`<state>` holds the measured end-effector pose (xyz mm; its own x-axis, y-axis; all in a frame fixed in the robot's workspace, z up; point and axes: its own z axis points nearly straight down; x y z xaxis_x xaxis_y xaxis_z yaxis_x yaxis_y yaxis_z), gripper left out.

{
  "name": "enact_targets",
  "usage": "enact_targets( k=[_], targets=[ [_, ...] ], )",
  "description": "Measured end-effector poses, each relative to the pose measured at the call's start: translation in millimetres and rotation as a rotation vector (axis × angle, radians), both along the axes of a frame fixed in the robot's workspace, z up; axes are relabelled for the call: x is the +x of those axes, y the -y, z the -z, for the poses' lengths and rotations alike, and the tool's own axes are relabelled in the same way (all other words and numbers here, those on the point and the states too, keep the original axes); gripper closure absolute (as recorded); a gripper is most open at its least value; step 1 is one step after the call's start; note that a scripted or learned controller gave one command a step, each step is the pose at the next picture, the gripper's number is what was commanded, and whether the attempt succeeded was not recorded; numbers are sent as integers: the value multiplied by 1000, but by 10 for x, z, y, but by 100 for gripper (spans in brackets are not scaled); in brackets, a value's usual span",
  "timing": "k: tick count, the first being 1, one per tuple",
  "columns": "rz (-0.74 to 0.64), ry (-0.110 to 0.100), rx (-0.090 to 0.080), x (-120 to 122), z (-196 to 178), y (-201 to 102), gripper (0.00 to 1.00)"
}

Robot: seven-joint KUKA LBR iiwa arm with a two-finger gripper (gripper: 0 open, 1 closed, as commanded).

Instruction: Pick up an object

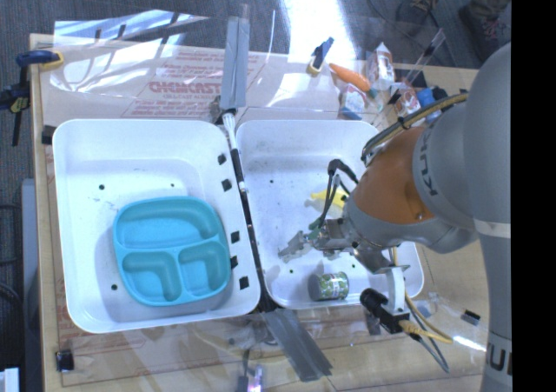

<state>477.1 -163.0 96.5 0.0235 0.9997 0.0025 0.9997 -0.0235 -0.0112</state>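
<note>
Cans like the little green can [329, 285] roll, and this one lies on its side at the near edge of the right bin [269, 142], so the pincer [295, 245] should come straight down over its middle and squeeze across it. Just beyond the can the pincer hangs low, gripping nothing that I can see, and whether it is open or closed I cannot tell. Farther back a yellow thing [325, 198] lies by the arm [395, 190], and the blue tray [171, 250] sits in the left bin [78, 142].

Glossy white plastic bins [78, 208], matt blue plastic tray [169, 251].
</note>
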Motion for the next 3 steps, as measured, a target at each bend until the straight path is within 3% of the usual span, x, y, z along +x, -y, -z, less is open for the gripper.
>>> enact_targets(
  k=[1,2,3],
  targets=[
    [-18,5,-1,772,77,357,0],
    [-16,4,0,224,76,209,0],
    [-18,5,0,-7,74,230,0]
  ],
)
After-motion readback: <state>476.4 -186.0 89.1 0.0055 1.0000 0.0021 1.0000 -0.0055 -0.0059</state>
